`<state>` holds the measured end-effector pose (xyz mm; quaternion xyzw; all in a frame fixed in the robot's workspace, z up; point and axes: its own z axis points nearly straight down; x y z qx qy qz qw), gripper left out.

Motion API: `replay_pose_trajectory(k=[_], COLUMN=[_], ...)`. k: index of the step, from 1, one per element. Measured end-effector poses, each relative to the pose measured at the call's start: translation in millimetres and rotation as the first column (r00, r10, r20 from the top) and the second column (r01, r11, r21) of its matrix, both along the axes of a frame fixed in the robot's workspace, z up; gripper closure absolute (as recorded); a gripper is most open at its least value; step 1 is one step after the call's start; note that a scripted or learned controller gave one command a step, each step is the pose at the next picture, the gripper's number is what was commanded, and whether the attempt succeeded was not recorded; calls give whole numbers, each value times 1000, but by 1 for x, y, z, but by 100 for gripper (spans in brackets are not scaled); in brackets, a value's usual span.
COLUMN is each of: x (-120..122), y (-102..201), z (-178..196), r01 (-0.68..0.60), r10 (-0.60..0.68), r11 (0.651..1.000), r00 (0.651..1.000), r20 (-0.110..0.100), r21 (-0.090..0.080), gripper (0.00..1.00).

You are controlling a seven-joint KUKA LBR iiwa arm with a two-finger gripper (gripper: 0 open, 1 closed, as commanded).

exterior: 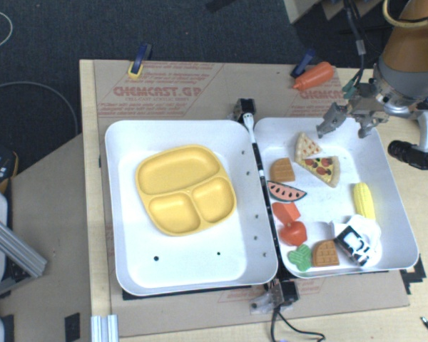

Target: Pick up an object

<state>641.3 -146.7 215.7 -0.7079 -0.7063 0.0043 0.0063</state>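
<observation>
My gripper [351,122] hangs open over the far edge of the right bin [391,191], with nothing between its fingers. Just below and left of it lie a pizza slice [322,168] and a waffle wedge [307,147]. Further toy food fills that bin: a brown bread piece [282,170], a watermelon slice [284,191], a red pepper piece [291,225], a yellow corn cob [363,200], a green piece [299,257], a small waffle [326,254] and a black-and-white object [357,242].
The left bin [125,212] holds a yellow divided plate [185,189]. An orange carrot-like clamp [313,76] sits on the board behind the right bin, and a yellow clamp [136,66] at the back left. Black clips join the bins in the middle.
</observation>
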Motion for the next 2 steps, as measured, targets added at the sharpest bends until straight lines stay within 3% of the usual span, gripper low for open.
replay_pose_trajectory(k=[1, 2], x=[3, -7], y=[0, -5], z=[8, -43], r01=[-3, -1], r10=[3, 1], r11=[1000, 1000], r00=[1000, 1000], r20=[14, 8], r21=[-2, -2], gripper=[0, 0])
